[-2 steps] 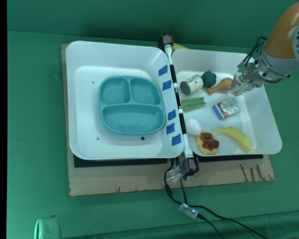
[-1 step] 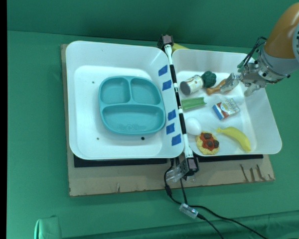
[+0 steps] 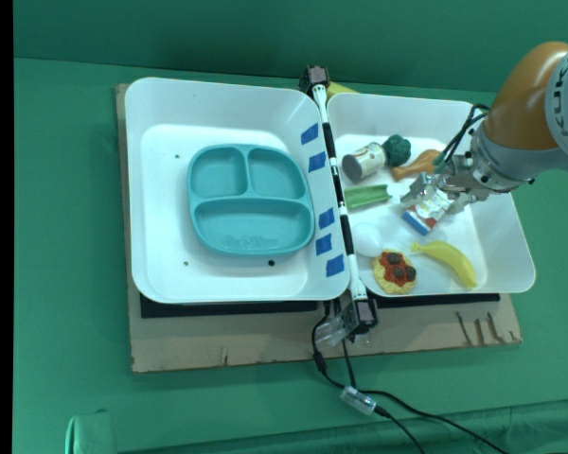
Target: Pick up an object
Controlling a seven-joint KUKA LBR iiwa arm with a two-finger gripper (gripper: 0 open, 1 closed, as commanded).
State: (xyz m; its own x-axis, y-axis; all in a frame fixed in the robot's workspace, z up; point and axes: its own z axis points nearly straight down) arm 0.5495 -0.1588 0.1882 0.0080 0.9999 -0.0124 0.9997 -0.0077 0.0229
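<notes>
The right bin [image 3: 500, 253] holds several small items: a tin can [image 3: 363, 162], a dark green broccoli piece [image 3: 396, 148], an orange-brown drumstick [image 3: 416, 166], a green celery-like stick [image 3: 366, 196], a white egg [image 3: 366, 238], a yellow banana [image 3: 448, 261], a round pizza-like disc with red topping [image 3: 395, 270] and a small red, white and blue carton [image 3: 418, 221]. My gripper [image 3: 435, 200] reaches in from the right and hangs low over the carton, just right of the drumstick. Its metal parts overlap the carton's upper end.
The left bin [image 3: 156, 112] bears a teal divided plate [image 3: 251, 200]. A white divider bar with blue tape squares [image 3: 329, 197] runs between the bins. Cables trail off the cardboard base [image 3: 265, 348] at the front. Green cloth surrounds the bench.
</notes>
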